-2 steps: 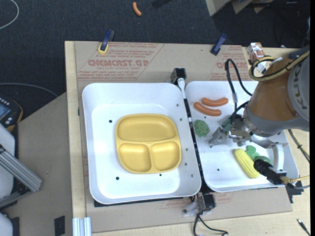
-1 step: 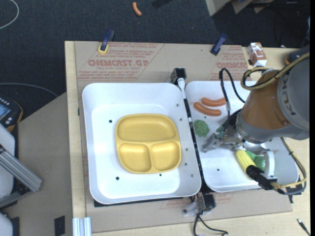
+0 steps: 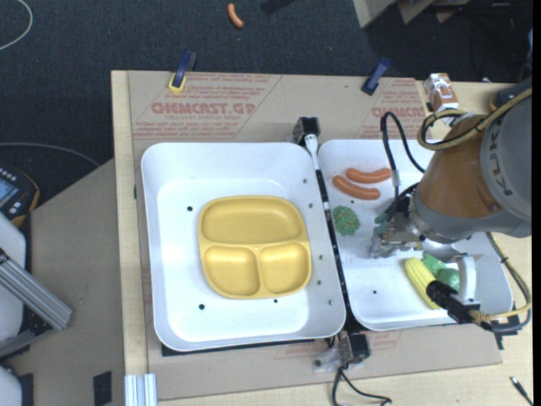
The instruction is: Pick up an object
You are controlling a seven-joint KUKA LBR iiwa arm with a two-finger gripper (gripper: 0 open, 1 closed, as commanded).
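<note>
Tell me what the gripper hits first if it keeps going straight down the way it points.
Probably the bare white floor of the right bin. The gripper points down there, between the broccoli and the corn, though depth is unclear.

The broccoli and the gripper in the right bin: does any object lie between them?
No. In the camera view, the stretch between the broccoli and the gripper is bare white floor of the right bin.

Bright, even overhead light; glare washes out the white bins, shadows stay faint, and the floor beyond is dim.
</note>
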